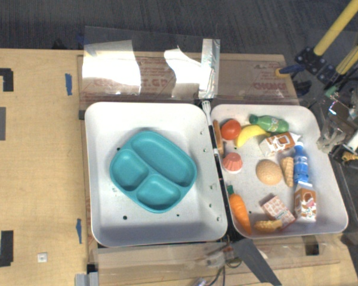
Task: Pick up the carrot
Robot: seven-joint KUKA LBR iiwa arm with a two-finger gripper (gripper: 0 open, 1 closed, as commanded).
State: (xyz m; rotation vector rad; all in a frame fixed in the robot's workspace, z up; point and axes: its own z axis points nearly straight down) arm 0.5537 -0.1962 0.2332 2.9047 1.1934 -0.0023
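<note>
No lettering can be read with any certainty. The brown cardboard panel behind the right white bin carries faint reddish print, too blurred to make out. The small printed cartons in that bin show coloured graphics, with no legible words.

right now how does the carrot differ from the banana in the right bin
The carrot is orange with a green top; the banana is yellow. The carrot lies along the bin's left wall near the front corner; the banana lies near the back, between the tomato and a green bottle. The carrot is straight and tapered, the banana curved. Both lie flat in the right bin.
</note>
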